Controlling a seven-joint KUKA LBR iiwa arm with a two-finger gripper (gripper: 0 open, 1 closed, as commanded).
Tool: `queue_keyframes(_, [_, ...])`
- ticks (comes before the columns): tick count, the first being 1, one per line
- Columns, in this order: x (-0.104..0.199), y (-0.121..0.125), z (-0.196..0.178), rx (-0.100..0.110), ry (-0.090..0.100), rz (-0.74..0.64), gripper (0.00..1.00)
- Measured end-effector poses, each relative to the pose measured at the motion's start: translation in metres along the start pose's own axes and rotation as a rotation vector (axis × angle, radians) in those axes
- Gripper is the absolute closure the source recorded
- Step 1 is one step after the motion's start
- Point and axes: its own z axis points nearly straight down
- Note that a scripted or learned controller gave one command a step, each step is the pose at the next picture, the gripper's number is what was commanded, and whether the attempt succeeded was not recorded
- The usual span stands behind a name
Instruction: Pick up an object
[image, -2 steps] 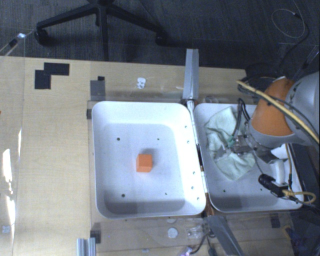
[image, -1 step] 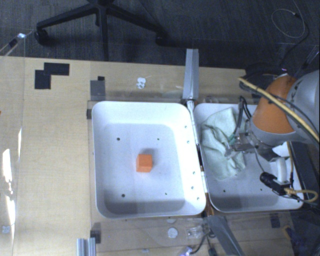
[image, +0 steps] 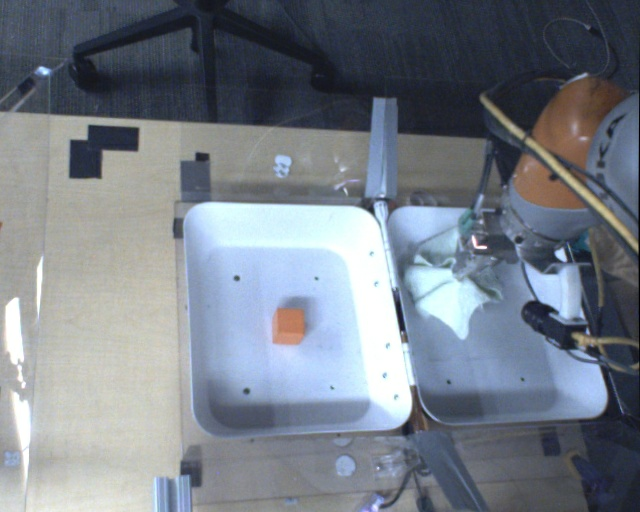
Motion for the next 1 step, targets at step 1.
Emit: queue_keyframes(1, [-0.0558, -0.0304, 0.002, 0.003, -0.001, -0.042, 1.0])
